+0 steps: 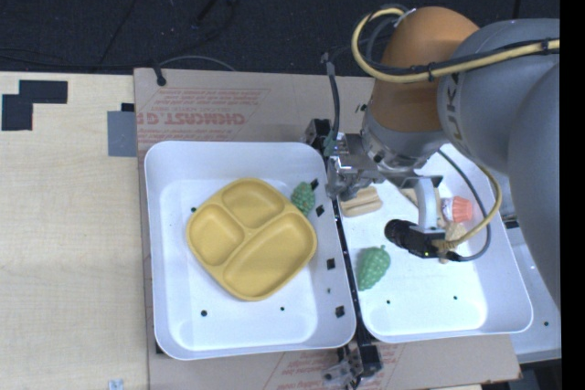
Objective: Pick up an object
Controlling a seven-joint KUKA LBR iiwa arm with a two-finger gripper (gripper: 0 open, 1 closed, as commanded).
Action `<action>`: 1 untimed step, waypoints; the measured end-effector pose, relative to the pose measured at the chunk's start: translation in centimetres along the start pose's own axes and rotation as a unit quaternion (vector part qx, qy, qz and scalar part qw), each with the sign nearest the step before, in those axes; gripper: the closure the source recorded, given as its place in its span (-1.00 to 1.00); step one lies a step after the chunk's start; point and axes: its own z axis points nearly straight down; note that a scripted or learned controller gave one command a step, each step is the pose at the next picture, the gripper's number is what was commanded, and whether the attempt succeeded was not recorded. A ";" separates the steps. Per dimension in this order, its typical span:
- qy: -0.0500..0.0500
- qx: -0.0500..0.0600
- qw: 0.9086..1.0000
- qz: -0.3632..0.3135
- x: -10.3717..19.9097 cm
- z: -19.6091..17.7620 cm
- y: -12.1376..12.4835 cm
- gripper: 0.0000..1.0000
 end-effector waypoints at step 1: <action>0.000 0.000 1.000 0.001 4.0 -0.4 1.5 1.00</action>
